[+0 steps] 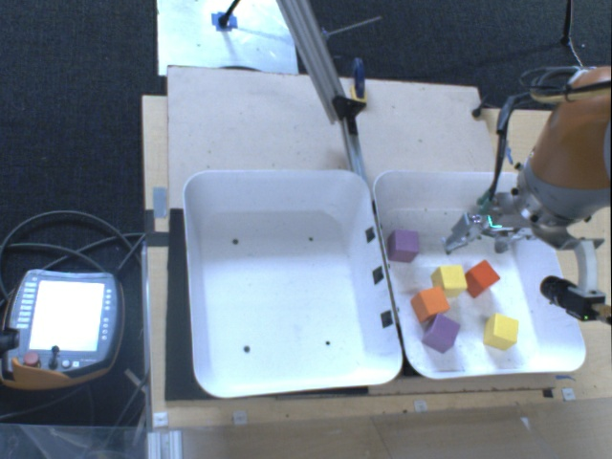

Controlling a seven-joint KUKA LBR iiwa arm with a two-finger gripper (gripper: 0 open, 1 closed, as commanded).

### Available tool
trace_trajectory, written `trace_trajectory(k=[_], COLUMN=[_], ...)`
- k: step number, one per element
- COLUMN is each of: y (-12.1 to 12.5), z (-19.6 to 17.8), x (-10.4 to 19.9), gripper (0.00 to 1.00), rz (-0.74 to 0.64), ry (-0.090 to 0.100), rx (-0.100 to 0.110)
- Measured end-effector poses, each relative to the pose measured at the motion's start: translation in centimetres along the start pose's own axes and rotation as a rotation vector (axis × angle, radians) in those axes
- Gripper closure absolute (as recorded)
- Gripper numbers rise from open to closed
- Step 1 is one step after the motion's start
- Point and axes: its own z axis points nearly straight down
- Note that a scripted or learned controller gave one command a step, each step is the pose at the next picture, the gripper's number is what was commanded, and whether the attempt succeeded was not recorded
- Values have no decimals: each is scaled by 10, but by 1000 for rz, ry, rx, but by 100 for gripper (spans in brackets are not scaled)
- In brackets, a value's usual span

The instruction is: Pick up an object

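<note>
White plastic marks both bins on your bench: the left bin [287, 285] and the right bin [478, 275] touch along their inner rims. All six blocks lie in the right bin. A purple cube [404, 245] rests close to that bin's left wall, apart from the rest. Nearer the front edge you find a cluster: a yellow cube [448, 278] touching a red cube [481, 277], an orange cube [429, 303] just in front of the yellow one, and a second purple cube [441, 333] against the orange one. Another yellow cube [500, 331] lies towards the front right corner. Your arm [574, 151] reaches in over the bin's right edge, and the gripper [469, 230] hangs over the bin floor behind the yellow and red cubes, between them and the far wall. Its fingers look spread apart, with nothing between them. A teach pendant [62, 328] lies off the bench's left edge.
</note>
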Motion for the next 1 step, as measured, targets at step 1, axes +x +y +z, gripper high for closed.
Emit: trace_trajectory(k=[1], y=[1], z=[-2], x=[0], gripper=[0], rz=[2], ry=[-1], rx=[-4])
